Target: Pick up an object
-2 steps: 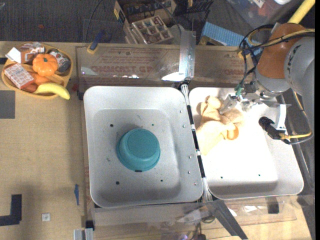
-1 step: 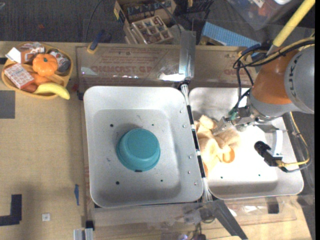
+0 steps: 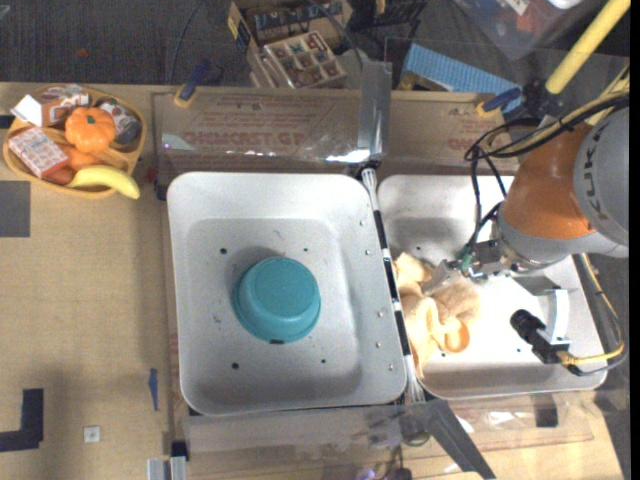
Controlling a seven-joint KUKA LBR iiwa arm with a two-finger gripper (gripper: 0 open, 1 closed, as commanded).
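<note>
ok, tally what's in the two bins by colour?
Teal: 1, the upturned bowl in the left bin.
Cream/tan: 1, a soft pile in the right bin; separate pieces can't be told apart.
Orange: 1, a small piece at the pile's edge.
Total: 3

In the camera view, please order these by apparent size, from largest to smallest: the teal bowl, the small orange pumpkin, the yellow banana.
1. teal bowl, clearly the largest.
2. and 3. yellow banana and small orange pumpkin: they look similar in size, so I do not rank them.

"KUK" on the arm (image 3: 605,183)
</note>
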